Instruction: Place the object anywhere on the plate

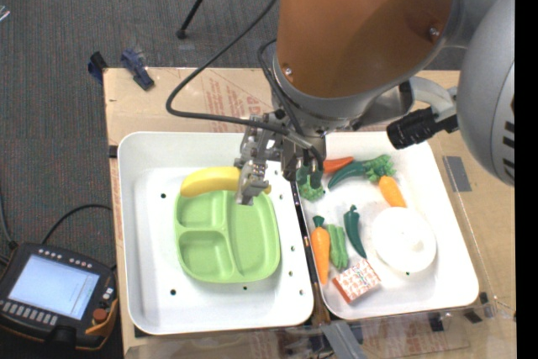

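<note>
A handheld control pendant [55,292] with a lit screen lies on the floor far to the lower left of the gripper, outside the bench. Nearer, the left white bin [143,181] holds a green divided plate [227,244] with three compartments, sitting just below and to the left of the gripper. A yellow banana [210,180] lies at the plate's upper edge, immediately left of the gripper; its long axis runs nearly left to right, with a slight upward bow, its rounded end pointing left and its other end reaching toward the gripper's fingers. Whether it rests on the plate's rim or just behind it is hard to tell. The gripper [249,191] hangs over the plate's upper right corner, its fingers pointing down, and whether they are spread or closed cannot be told from here; nothing is plainly seen between them. Above it looms the arm's large orange band [361,13] and grey body. To the gripper's right, the right white bin [458,265] holds toy food: broccoli [309,185] just beside it, then carrots [321,252], green peppers [353,229], a white round lid [405,241] and a small red carton [357,280] further right and below.
</note>
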Robot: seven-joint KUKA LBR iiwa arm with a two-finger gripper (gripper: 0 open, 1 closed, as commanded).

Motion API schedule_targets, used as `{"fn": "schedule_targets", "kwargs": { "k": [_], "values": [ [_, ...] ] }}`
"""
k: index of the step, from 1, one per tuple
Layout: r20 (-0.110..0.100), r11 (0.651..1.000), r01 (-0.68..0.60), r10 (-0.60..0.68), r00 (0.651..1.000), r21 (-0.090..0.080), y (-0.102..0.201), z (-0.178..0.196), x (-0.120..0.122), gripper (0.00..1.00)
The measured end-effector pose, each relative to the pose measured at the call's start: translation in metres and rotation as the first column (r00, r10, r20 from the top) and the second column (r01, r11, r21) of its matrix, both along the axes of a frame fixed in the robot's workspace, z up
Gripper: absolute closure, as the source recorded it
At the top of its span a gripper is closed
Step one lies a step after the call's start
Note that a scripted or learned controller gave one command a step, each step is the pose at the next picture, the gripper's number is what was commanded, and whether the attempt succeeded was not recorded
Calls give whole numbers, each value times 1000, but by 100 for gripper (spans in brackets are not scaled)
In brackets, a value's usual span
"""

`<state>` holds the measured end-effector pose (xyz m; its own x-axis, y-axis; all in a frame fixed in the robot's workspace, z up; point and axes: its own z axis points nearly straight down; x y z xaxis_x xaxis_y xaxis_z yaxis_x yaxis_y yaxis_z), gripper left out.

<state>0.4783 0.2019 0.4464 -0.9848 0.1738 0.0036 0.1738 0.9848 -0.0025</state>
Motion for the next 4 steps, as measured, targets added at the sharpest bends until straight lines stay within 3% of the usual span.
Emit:
{"fn": "schedule_targets", "kwargs": {
  "k": [1,2,3,4],
  "values": [
    [-6,977,212,-212,977,-5,-17,-79,-1,100],
    [-3,998,-69,69,998,0,13,-60,-1,100],
    [-1,912,-410,410,912,3,16,-22,-1,100],
    [-2,912,-410,410,912,3,16,-22,-1,0]
  ]
}}
